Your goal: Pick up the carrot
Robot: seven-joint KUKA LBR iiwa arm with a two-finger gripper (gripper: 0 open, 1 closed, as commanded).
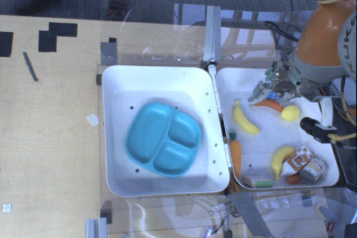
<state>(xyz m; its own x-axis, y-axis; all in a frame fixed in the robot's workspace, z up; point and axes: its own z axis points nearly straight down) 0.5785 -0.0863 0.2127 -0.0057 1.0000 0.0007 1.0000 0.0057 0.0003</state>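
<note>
1. The arm (329, 36) is reaching in from the right, over the far part of the right bin (334, 178).
2. The hand (271, 90) is hanging near that bin's far wall, fingers pointing down toward an orange piece (269, 104) just below them; whether they are wide or narrow I cannot tell.
3. The carrot (235, 156) is lying along the right bin's left wall, near its front corner, green top facing away from the front; it is sitting well apart from the hand.
4. A banana (244, 120) is lying between the carrot and the hand, and a lemon (290, 113) is sitting to the right of the orange piece.
5. A second banana (280, 159) is resting near the front of the right bin, beside a small carton (298, 161) and a can (312, 169).
6. In the left bin (117, 175), a blue plate (163, 137) with three compartments is lying flat.
7. Both bins are sitting side by side on the bench (50, 147).
</note>
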